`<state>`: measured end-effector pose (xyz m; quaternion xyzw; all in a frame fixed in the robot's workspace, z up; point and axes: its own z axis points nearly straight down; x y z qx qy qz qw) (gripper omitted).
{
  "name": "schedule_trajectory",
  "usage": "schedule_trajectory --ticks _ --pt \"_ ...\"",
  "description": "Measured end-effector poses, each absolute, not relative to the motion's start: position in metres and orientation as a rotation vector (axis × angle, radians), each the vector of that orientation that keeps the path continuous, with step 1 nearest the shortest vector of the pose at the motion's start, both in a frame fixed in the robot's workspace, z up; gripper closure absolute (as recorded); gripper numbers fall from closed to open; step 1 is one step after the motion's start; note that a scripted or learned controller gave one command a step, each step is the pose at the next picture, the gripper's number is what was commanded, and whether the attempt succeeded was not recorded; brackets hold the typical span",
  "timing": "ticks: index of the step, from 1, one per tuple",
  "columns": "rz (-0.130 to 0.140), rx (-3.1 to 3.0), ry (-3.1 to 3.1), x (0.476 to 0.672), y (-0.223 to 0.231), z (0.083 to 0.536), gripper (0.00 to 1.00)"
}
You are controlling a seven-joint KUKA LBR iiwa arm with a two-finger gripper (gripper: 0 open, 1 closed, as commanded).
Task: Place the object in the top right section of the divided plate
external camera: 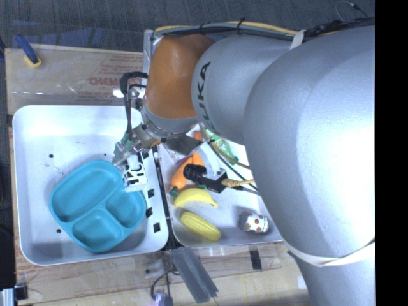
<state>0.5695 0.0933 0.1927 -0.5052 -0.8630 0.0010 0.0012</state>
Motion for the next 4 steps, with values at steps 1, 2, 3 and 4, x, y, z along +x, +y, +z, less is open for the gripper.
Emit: schedule_trajectory --ticks 1,2,3,4 --pt "0.002 -1.531 -2.742 0.542 0.065 0.280 1.00" --pt "0.003 -1.195 -2.902 0.528 0.041 0.245 1.00" --pt "0.002 -1.245 -2.884 0.557 0.042 0.225 1.00" --pt "0.002 -1.079 -2.948 0.518 0.011 0.191 1.00"
